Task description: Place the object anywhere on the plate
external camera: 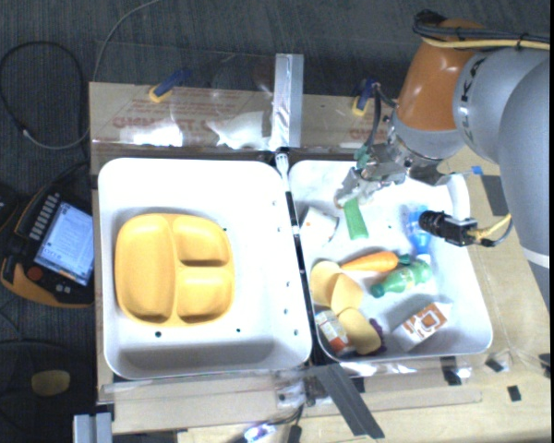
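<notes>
A yellow divided plate (174,268) lies in the left bin (120,178). My gripper (362,185) reaches down into the far part of the right bin (475,293), its fingers around the top of a green oblong object (355,220) that hangs or stands just below them. The object's lower end points down toward the bin floor. Whether it is lifted off the floor I cannot tell.
The right bin also holds an orange carrot (370,262), a green bottle (400,279), a blue item (415,232), yellow cup-like pieces (337,287), a small carton (423,323) and a can (331,330). A teach pendant (46,245) lies left of the bench.
</notes>
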Action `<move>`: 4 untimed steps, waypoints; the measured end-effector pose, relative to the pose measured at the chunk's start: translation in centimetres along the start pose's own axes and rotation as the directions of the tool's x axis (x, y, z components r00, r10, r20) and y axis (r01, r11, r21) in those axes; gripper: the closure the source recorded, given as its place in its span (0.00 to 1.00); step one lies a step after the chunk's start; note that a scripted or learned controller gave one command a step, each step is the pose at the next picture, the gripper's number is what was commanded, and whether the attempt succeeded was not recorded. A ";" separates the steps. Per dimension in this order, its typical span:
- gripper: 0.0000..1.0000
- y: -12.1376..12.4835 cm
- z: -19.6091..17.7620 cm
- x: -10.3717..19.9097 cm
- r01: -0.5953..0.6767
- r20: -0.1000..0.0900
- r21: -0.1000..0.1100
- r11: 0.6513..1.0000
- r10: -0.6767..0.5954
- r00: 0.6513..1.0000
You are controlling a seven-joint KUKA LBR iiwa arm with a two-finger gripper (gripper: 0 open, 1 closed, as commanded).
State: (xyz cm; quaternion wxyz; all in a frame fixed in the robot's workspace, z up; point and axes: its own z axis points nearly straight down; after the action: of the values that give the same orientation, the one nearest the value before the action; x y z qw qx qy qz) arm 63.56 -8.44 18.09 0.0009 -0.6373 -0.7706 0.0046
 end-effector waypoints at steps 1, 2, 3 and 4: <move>1.00 -0.4 0.0 11.2 0.088 -0.005 -0.002 0.996 -0.088 0.996; 1.00 0.4 -0.1 17.0 0.195 -0.003 -0.002 0.981 -0.195 0.981; 1.00 5.2 1.6 21.1 0.445 -0.002 -0.003 0.895 -0.445 0.895; 1.00 3.8 2.8 22.4 0.691 -0.001 -0.005 0.723 -0.691 0.723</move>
State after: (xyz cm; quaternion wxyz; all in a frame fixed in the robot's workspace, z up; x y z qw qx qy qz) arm 63.02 14.28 15.15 0.0023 -0.3048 -0.9524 0.0016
